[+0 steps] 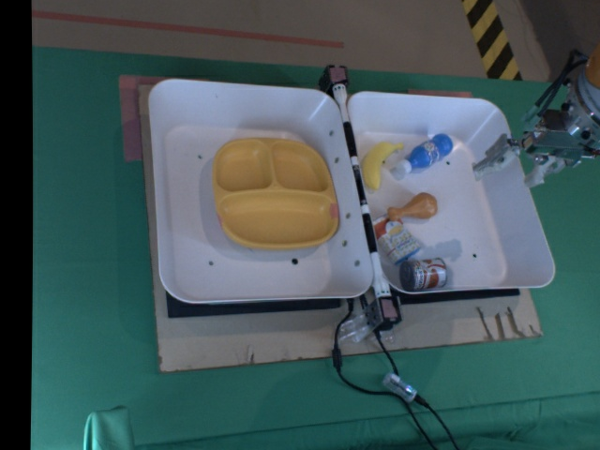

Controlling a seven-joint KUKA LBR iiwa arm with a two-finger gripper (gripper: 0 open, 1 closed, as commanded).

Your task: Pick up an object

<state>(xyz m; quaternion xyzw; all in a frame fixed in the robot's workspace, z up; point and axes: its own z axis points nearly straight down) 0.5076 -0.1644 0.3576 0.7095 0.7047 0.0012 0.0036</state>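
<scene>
The right white bin holds a yellow banana, a blue and white bottle, an orange chicken drumstick, a small white carton with a red top and a tin can lying on its side. They lie along the bin's left half. My gripper hangs above the right bin's right rim, well to the right of all these items. Its two fingers stand apart with nothing between them.
The left white bin carries a yellow divided plate. A black divider with cables runs between the bins, and a cable trails onto the green cloth in front. Cardboard lies under the bins.
</scene>
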